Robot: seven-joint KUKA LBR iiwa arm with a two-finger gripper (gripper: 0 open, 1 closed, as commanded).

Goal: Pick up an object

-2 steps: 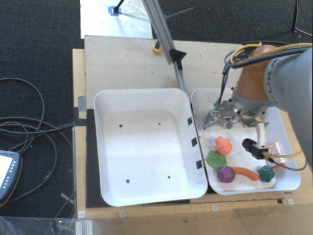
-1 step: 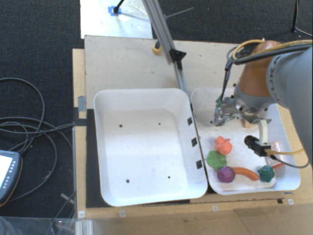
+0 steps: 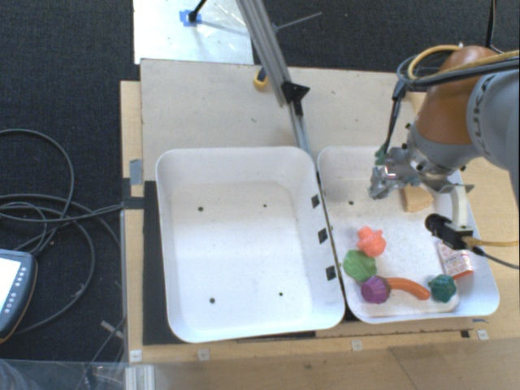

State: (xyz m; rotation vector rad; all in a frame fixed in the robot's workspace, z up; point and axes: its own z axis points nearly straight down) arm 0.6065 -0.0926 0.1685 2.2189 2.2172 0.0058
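Grey arm [image 3: 487,112] reaching from right, gripper [image 3: 382,185] lowered

We see an arm [image 3: 497,116] cased in smooth grey, rounded like a thick pipe, with a bulging orange band [image 3: 445,110] above the wrist. A yellow cable [image 3: 422,54] loops over the band, and a thin black cable [image 3: 392,124] runs beside it. Our gripper [image 3: 379,187] is small, of silvery metal.

The left bin [image 3: 244,242] and right bin [image 3: 351,173] are white. The right holds a coral toy [image 3: 370,240], green toy [image 3: 358,265], purple toy [image 3: 374,289], orange stick [image 3: 406,287] and teal toy [image 3: 443,287].
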